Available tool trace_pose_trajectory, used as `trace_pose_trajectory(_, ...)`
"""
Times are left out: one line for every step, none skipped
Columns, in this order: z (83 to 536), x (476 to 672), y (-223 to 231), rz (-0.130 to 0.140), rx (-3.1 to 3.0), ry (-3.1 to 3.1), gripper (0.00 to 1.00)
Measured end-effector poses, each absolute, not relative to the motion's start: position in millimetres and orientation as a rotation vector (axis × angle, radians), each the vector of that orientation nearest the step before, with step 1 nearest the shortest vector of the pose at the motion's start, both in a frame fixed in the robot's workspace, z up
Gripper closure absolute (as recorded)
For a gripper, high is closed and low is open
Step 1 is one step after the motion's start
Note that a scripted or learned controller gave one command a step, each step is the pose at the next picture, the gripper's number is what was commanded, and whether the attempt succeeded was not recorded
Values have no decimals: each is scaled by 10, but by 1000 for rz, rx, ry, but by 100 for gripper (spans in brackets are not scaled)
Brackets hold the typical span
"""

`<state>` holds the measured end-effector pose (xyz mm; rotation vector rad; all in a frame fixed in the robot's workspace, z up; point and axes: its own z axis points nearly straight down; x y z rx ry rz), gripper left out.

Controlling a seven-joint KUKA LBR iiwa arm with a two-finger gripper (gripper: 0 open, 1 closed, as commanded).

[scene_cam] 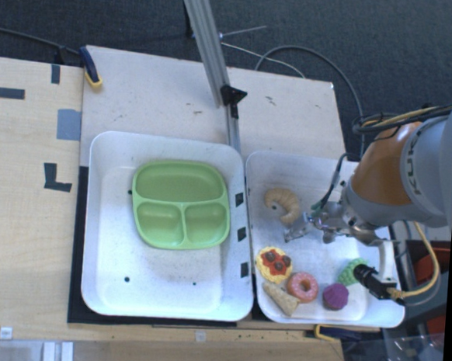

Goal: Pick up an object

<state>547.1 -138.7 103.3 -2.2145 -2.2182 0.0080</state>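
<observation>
The arm reached in from the right and hung over the right bin (258,164), its gripper (300,230) low above the bin floor just beside the croissant (283,204), which lay toward the bin's upper left part. The two thin fingers (292,235) looked spread apart with nothing between them, so nothing was held at this point. The other toy foods sat along the near edge of the same bin: a small pizza (273,263), a pink donut (304,286), a wedge-shaped cone (280,298) touching the donut's left side, a purple ball (336,296) and a green piece (350,270) partly behind the arm's cabling. The left bin (97,228) held a green divided plate (181,203), well apart from the gripper. Judged from this layout, the step in hand was the approach before a grasp, and the croissant seemed the likeliest target, being the nearest thing to the fingertips. The next move would call for shifting the gripper up and to the left until the croissant sat between the fingers, lowering close to the bin floor, and then closing. The croissant's curved shape might let it roll or slide away if one finger touched it first, so a centred straddle across its thick middle would serve best. Lifting should wait until the pinch was firm.
</observation>
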Motion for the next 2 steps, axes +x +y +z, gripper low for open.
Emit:
trace_pose_trajectory(887, 5470, -1385, 3, -2219, -2223, 0)
trace_pose_trajectory(991, 5470, -1377, 2, -2217, -2223, 100)
